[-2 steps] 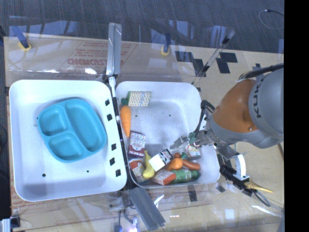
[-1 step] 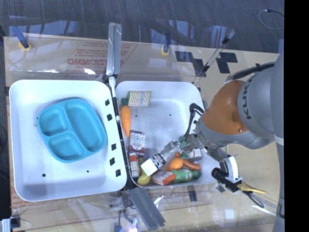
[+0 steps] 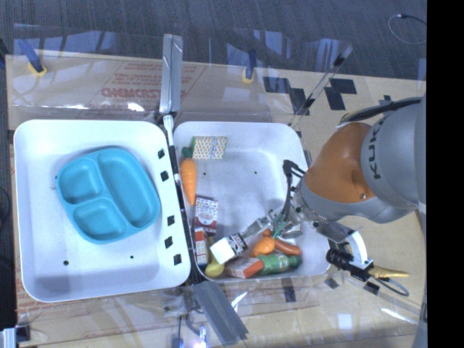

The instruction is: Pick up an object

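Several small toy foods are heaped in the right bin's point(image 3: 239, 140) near corner; the end effector point(image 3: 279, 223), grip state impossible to tell, is lowered over a light, rigid, slippery orange piece point(image 3: 265, 246), best pinched across its middle.

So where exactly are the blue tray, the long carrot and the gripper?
blue tray point(image 3: 109, 194): camera view, central ridge between compartments.
long carrot point(image 3: 188, 180): camera view, middle of its orange body.
gripper point(image 3: 279, 223): camera view, between its fingertips.
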Tool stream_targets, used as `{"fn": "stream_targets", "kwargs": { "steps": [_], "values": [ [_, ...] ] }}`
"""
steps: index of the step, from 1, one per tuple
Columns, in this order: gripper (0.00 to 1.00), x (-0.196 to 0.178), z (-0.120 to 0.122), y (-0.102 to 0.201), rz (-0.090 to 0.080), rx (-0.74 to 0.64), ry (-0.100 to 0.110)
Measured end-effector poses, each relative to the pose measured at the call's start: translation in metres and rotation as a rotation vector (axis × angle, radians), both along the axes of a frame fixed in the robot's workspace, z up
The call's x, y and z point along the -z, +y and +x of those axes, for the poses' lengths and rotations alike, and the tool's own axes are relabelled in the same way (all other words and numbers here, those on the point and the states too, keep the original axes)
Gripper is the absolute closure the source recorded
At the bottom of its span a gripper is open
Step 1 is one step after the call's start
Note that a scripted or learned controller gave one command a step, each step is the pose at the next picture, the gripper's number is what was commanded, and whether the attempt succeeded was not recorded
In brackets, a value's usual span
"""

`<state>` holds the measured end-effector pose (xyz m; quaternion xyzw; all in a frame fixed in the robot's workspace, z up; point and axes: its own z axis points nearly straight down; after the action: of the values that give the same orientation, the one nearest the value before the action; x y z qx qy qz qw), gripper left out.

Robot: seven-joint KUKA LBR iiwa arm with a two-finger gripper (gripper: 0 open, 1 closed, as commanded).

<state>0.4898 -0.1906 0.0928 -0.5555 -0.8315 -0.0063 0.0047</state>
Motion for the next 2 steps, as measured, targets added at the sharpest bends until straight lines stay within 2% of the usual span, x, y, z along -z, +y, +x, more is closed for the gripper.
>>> {"fn": "stream_targets", "kwargs": {
  "steps": [1,2],
  "values": [
    [1.00,-0.009,-0.001,-0.003,-0.007,-0.001,0.001],
    [1.00,0.001,0.003,0.020,-0.014,0.215,0.005]
  ]
}}
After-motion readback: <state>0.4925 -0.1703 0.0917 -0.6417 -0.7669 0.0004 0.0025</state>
